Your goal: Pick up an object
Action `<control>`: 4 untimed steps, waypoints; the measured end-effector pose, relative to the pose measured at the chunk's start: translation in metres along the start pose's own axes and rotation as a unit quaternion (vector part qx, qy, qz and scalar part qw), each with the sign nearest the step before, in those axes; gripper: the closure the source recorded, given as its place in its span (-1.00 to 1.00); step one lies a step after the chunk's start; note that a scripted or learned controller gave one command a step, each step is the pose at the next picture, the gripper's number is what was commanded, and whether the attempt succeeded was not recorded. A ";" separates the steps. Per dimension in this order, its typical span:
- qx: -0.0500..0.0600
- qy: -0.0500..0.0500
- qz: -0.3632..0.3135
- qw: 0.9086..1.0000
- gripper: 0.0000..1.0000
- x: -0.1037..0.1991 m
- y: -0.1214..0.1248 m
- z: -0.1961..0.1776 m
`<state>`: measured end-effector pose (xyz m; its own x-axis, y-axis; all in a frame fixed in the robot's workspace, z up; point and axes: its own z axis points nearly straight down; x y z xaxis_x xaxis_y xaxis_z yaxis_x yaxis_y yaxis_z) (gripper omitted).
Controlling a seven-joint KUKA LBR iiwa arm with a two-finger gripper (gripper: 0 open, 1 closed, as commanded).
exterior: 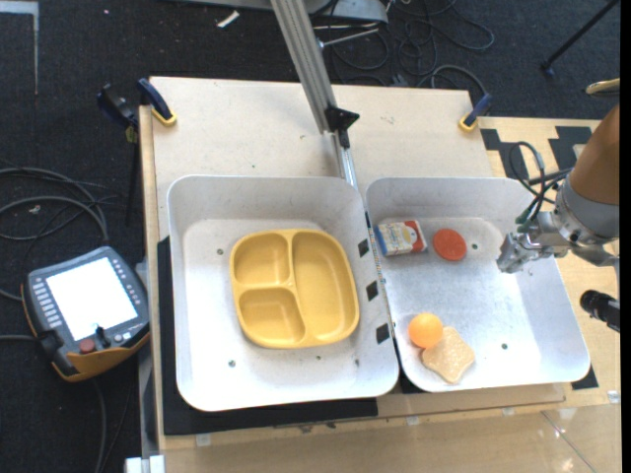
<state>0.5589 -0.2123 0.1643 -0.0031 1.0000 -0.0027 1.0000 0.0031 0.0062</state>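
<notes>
Sitting side by side on the bench (246, 126), two shallow white bins took up most of the view. L bin (197, 215) held a yellow divided plate (294, 287) w/ three compartments, lying flat near its middle. R bin (552, 333) held four small things: a small carton (399, 236) w/ red-and-white print, lying on its side near the far wall just beside the divider; a red round piece (451, 244) just right of the carton, apart from it; an orange ball (426, 330) toward the near edge; and a tan bread-like piece (450, 356) touching the ball on its right and nearer side. Nothing lay on top of or against the carton or the red piece; the ball and the bread piece crowded each other. An angled metal pole (308, 57) ran down from the top of the view to the gap between the bins. Yellow clamps (158, 104) gripped the bench's far corners, and a teach pendant (87, 308) lay on the floor to the left. Arm (596, 185) came in from the right, w/ gripper (513, 254) above the R bin's right side near the far wall, well apart from the red piece and the rest. Fingers: too small and blurred, couldn't tell how far open; nothing was seen between them.
</notes>
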 end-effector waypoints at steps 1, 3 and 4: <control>-0.001 0.000 0.000 1.000 1.00 0.001 -0.002 -0.063; 0.002 0.000 0.000 1.000 1.00 0.002 0.000 -0.124; 0.004 0.002 -0.002 1.000 1.00 0.054 0.003 -0.106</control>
<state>0.5606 -0.1584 0.2703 -0.0076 1.0000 0.0017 1.0000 0.0076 -0.0014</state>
